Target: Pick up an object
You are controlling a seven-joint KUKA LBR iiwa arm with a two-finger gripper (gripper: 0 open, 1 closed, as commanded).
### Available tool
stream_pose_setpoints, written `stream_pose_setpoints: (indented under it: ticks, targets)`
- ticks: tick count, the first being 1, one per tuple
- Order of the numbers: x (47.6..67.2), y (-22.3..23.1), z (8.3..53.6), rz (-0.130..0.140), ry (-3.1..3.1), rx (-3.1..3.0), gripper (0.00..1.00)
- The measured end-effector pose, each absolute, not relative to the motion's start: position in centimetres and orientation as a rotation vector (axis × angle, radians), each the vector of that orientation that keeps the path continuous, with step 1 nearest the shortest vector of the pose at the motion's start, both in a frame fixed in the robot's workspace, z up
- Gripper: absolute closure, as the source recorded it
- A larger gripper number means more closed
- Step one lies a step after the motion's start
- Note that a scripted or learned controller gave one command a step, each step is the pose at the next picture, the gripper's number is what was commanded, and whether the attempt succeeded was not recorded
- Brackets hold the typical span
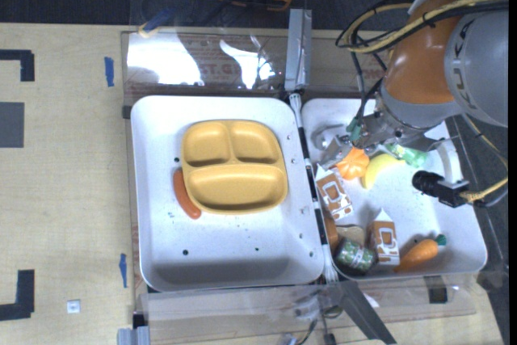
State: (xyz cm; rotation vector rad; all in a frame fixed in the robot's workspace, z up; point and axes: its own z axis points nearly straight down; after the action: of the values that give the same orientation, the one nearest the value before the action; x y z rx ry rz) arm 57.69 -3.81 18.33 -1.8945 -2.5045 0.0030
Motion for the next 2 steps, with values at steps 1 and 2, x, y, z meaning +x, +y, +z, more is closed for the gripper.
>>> stream_pose_setpoints:
  ticks: [1, 2]
  targets:
    - [56.2, -9.7, 11.8, 0.003, -2.5, -1.899, 0.0]
    - [49.6, -12.4, 8.8, -0.005, -2.57, -1.828, 0.0]
